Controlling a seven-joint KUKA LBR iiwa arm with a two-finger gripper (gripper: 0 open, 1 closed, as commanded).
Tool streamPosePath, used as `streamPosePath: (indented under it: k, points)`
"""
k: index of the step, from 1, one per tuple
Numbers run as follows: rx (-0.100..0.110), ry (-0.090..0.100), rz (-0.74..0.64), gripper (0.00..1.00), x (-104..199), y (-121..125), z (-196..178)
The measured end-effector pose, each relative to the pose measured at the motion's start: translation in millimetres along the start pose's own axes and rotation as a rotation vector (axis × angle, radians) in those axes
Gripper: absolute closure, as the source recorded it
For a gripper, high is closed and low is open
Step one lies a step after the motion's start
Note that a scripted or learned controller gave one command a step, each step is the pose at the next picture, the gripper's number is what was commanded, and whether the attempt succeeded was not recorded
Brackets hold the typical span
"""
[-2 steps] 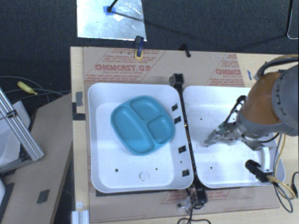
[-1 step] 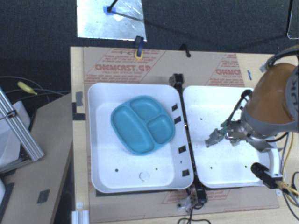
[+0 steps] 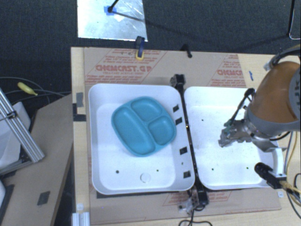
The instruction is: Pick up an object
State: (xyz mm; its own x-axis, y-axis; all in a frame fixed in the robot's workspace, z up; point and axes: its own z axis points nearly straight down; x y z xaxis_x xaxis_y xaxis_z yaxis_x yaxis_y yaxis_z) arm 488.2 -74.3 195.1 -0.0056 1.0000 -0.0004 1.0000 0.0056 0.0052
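Observation:
A blue plate (image 3: 143, 125) with three compartments lies tilted in the middle of the left white bin (image 3: 101, 173). A small white round piece (image 3: 145, 177) rests on that bin's floor near its front edge. My gripper (image 3: 226, 138) hangs over the right white bin (image 3: 207, 173), toward its right side, well away from the plate. Its tip is small and grey against the bin floor.
Black clips (image 3: 179, 121) run along the seam between the two bins. Both bins sit on a cardboard sheet (image 3: 127, 67). A metal frame (image 3: 19, 131) stands off the bench at the left.

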Motion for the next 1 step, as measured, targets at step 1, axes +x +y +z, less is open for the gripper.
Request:
streamPosePath:
  k: [1]
  points:
    - [-0.001, 0.001, -0.004, 1.0, 53.7, 0.2, -43.0]
